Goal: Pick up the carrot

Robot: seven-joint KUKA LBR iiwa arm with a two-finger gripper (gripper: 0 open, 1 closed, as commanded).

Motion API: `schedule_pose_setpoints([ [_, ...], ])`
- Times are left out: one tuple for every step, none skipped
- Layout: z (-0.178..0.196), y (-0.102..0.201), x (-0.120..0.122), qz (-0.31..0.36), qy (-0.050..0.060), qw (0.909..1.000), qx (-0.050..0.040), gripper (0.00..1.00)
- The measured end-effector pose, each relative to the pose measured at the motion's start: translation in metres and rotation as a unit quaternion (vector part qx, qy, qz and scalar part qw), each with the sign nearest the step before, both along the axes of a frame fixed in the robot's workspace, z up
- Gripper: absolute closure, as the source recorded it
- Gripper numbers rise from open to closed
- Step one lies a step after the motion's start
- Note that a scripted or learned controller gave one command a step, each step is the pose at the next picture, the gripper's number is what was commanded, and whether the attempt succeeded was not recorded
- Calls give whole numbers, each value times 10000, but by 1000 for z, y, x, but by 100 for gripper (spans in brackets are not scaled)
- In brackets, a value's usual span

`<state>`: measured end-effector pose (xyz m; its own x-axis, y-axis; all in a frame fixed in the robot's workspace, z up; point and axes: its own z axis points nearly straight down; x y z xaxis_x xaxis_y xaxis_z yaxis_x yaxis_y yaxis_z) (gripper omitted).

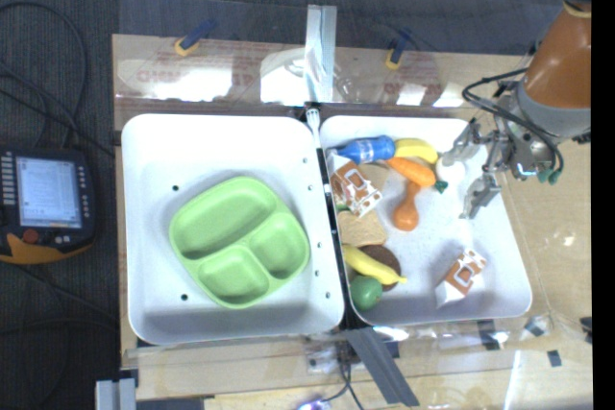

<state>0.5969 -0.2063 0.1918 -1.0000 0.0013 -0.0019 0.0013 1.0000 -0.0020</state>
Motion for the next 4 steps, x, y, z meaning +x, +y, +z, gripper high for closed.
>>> schedule_pose_setpoints([
  [-96,22,7,344,-13,9994,-7,0],
  [-98,59,67,-724,130,9973,-27,0],
  [-98,93,63,-1135,8,9935,-84,0],
  [-100,83,-42,-847,-55,9964,-16,0],
])
